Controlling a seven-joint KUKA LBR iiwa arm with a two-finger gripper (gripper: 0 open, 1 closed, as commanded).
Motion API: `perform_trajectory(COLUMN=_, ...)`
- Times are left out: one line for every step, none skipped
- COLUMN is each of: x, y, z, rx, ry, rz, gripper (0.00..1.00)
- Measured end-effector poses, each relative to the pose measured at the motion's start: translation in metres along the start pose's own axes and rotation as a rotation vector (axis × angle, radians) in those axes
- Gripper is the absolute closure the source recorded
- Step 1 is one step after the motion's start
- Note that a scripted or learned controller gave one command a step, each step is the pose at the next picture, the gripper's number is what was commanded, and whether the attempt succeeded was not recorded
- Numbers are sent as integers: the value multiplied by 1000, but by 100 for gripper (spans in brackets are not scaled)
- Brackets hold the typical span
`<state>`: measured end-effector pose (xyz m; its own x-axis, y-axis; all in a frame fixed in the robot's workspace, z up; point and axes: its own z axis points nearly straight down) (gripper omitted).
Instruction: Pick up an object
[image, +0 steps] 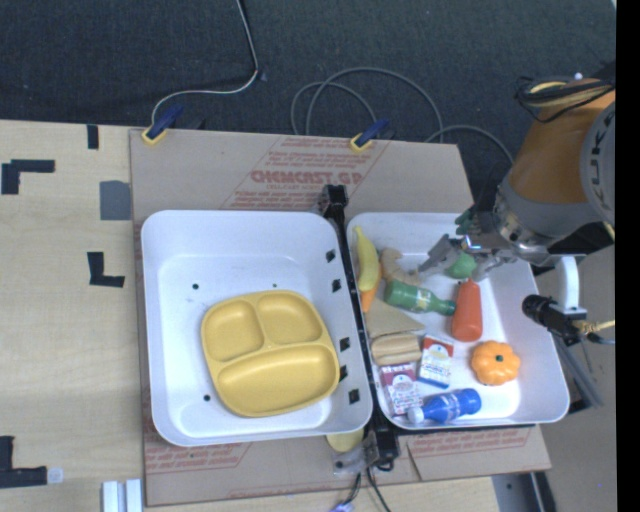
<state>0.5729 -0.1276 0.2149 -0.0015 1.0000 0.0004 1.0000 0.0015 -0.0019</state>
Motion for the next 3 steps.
perform_trajectory(x=-81, y=7, z=79, rx=3, ry=-2, rz=6, gripper=0)
perform_trajectory(x=-47, y=73, z=130, rx=-10, ry=-3, rz=-4, gripper=0)
perform_trajectory(x=-59, y=2, z=126, rx=-12, ry=-5, rz=3, gripper=0)
